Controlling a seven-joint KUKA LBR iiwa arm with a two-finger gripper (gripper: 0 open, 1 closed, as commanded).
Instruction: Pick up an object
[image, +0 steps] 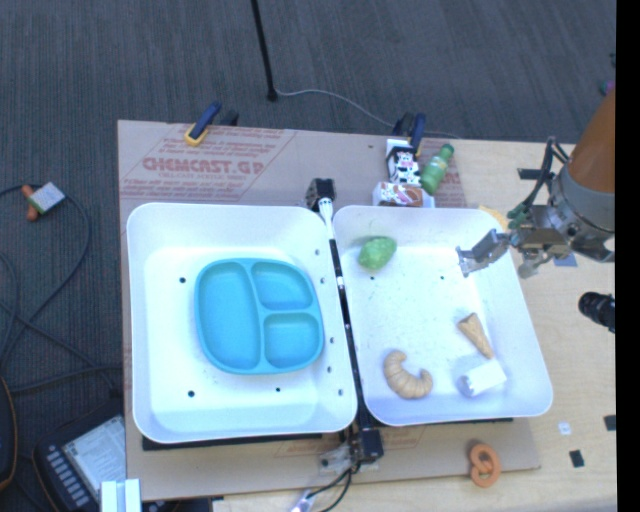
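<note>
The right bin (440, 410) holds a green lumpy piece (377, 252) at its back left, a tan croissant (407, 375) at the front, an orange cone (476, 334) and a white block (482, 379) at the front right. My gripper (503, 258) hangs over the bin's back right corner, above and behind the cone. Its fingers (478, 254) are spread apart, open, with nothing between them.
The left bin (150, 400) holds a blue divided plate (262, 314). A green bottle (436, 168) and a small carton (403, 180) stand behind the right bin. An orange pretzel shape (485, 463) lies on the bench in front. Clamps sit between the bins.
</note>
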